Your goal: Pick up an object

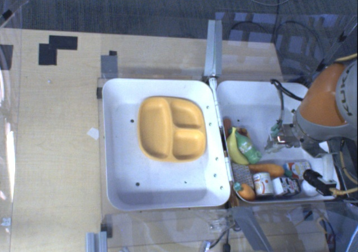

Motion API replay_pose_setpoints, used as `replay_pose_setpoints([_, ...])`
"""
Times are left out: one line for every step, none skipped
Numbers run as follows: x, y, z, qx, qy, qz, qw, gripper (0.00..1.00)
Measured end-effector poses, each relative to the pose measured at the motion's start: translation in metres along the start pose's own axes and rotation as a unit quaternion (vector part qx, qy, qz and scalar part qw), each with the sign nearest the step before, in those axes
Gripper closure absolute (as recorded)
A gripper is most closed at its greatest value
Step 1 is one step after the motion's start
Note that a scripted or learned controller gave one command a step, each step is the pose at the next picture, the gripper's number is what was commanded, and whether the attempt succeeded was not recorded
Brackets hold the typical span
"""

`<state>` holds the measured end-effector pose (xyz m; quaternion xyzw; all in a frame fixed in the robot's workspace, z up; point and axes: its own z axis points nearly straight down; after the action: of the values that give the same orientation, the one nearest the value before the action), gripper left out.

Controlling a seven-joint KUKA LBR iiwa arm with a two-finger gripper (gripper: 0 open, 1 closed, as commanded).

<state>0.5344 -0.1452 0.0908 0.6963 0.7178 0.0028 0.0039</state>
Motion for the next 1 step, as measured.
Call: replay_pose_setpoints([-0.0011, 0.0002, 0.0002, -0.001, -0.001, 0.001, 1.0000, 0.00])
